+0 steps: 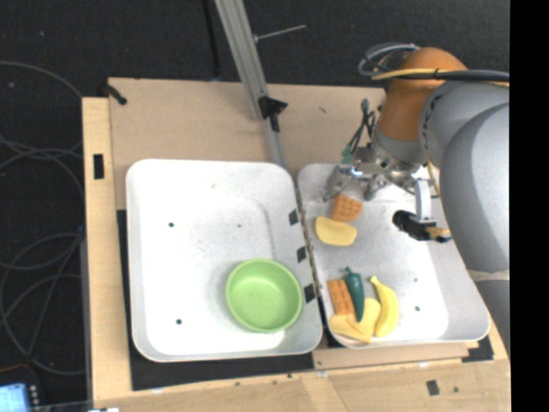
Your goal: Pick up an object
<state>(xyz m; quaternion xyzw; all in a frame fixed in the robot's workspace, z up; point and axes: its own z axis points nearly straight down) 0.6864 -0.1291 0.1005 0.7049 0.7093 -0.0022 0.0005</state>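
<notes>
You are looking down on a pale tan desk (206, 123) set on a dark, black floor (51, 24). A grey metal pole (244, 50) slants up from the desk's far side. Loose black cables (34, 230) curl over the floor to the left. A small blue-lit screen (17, 397) glows at the bottom left corner.

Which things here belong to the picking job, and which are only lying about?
For the job:
gripper, low over the right bin
waffle-like orange piece just below it
pale yellow piece
banana
green pepper
orange block

Lying about:
green bowl in the left bin
metal pole
</notes>
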